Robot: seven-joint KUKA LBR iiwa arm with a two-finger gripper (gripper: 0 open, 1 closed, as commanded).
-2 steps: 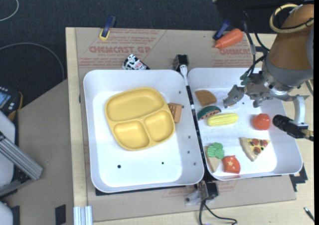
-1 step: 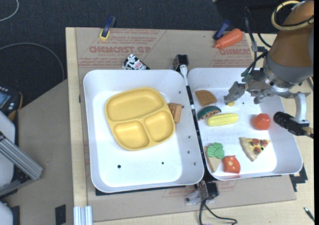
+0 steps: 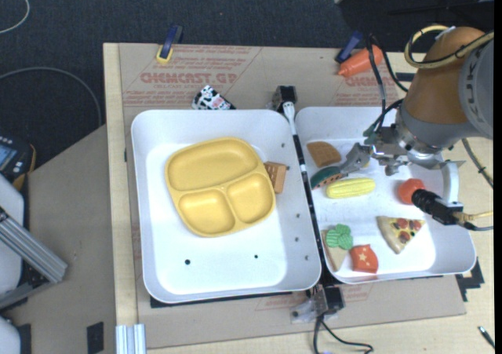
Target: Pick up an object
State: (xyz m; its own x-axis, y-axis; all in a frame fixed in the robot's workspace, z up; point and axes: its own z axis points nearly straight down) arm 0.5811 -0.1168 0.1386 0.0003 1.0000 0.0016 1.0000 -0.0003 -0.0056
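Observation:
My gripper [image 3: 375,162] hangs over the middle of the right bin [image 3: 449,260], open, with nothing between its fingers. Just below and left of it lie a yellow corn cob [image 3: 351,187] and a dark green piece [image 3: 323,177]. A brown bread-like piece [image 3: 322,153] sits to their upper left. A red tomato [image 3: 409,190] rests to the gripper's lower right. Nearer the front lie a pizza slice [image 3: 400,232], a green broccoli [image 3: 339,236] and a red piece [image 3: 364,257].
The left bin [image 3: 157,258] holds a yellow divided plate [image 3: 220,186] with a small brown block [image 3: 275,177] at its right rim. Behind the bins lie a black-and-white toy [image 3: 212,99], an orange carrot [image 3: 359,63] and a yellow clamp [image 3: 167,46]. Cables run along the right bin's right side.

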